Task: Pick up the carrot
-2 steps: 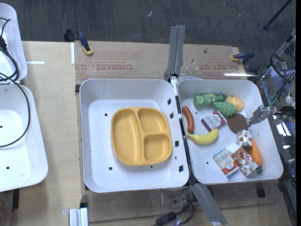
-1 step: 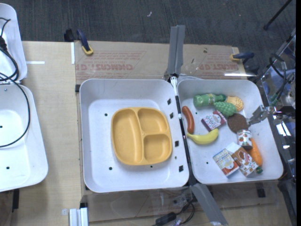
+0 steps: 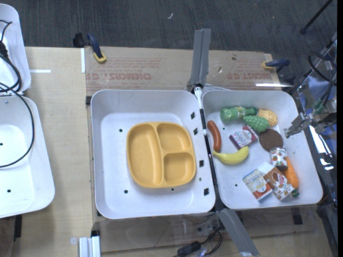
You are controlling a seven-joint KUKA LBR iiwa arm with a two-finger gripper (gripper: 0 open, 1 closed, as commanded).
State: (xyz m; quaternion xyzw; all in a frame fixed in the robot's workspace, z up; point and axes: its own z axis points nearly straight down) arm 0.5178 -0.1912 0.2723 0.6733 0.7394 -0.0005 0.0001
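Left bin (image 3: 102, 143) is holding a smooth yellow three-compartment plate (image 3: 161, 155). Right bin (image 3: 306, 159) is holding the carrot (image 3: 292, 179), lying orange and tapered by the right wall, just beside small printed cartons (image 3: 269, 183); also a curved banana (image 3: 231, 156), red sausage (image 3: 215, 135), bumpy corn (image 3: 267, 116), round brown cookie (image 3: 271, 140). Gripper (image 3: 298, 124) is sitting at the bin's right rim; can't tell its state.
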